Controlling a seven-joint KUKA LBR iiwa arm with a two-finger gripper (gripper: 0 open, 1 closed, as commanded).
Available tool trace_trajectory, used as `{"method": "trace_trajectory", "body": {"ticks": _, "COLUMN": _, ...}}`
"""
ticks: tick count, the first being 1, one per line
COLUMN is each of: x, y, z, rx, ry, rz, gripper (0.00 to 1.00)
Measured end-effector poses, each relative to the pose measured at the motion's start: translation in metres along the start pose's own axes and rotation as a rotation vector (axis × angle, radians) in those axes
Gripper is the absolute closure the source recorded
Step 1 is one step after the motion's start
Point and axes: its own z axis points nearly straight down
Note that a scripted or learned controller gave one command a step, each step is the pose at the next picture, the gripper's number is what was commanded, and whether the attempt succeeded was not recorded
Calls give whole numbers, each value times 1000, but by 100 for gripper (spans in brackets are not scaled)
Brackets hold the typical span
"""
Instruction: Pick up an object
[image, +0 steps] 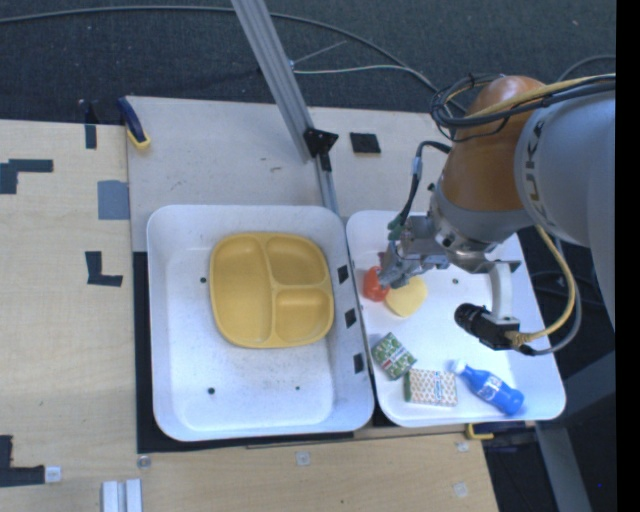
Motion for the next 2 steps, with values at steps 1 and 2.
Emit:
{"method": "trace_trajectory", "body": {"ticks": 1, "x": 63, "y": -4, "z": 6, "rx": 1, "ry": 0, "rz": -1, "gripper": 100}}
{"method": "trace_trajectory", "body": {"ticks": 2, "x": 113, "y": -3, "z": 17, "rx": 2, "ry": -1, "rz": 0, "gripper": 100}}
